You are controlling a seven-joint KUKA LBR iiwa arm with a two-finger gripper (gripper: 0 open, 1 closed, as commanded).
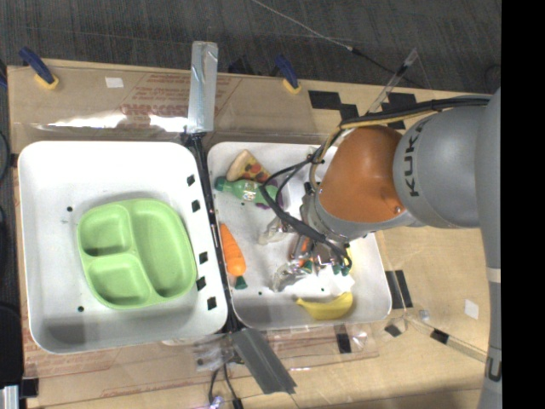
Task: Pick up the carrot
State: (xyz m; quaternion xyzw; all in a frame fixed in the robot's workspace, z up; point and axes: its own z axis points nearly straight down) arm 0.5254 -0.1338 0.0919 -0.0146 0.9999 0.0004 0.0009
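Hand [313, 261] low in right bin [289, 313], mid-floor; spread or pressed together: cannot tell, wrist and cables cover it. Carrot [232, 250] lies free along bin's left wall, tip far, apart from hand. Banana [327, 307] near edge, pizza slice [246, 167] far corner. Green tray [136, 250] in left bin [51, 169].

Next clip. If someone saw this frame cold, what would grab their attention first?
Probably the arm's big orange band, looming over the right bin and covering much of it. Next, the bright green divided plate sitting alone in the left bin. After that, the small items in the right bin: the carrot lying along its left wall, a banana near the front edge, and a pizza slice at the back.
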